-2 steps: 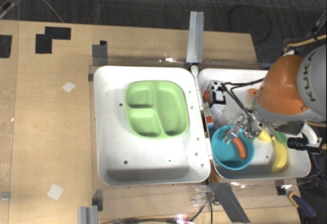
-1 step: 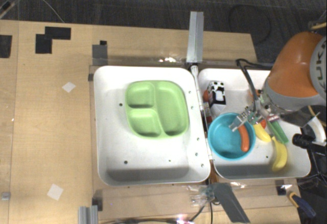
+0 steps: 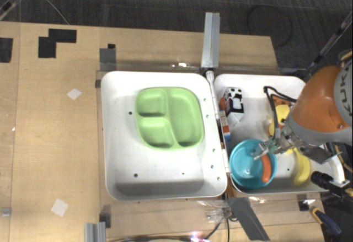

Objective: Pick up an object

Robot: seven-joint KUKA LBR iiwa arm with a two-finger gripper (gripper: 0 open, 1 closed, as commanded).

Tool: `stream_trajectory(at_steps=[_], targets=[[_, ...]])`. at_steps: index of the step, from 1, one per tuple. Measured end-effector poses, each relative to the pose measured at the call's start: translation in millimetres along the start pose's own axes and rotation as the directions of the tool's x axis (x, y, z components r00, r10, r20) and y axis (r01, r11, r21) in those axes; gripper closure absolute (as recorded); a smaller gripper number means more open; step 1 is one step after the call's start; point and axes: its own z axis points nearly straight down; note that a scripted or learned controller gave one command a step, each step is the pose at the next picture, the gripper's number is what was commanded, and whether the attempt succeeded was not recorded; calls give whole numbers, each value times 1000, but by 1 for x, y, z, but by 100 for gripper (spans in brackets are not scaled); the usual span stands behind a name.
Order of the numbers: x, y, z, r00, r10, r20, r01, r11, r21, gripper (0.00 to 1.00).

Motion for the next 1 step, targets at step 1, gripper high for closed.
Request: stream_trajectory(at_steps=[1], targets=[[24,51,-77,998,67,2,-67,998,-10,100]])
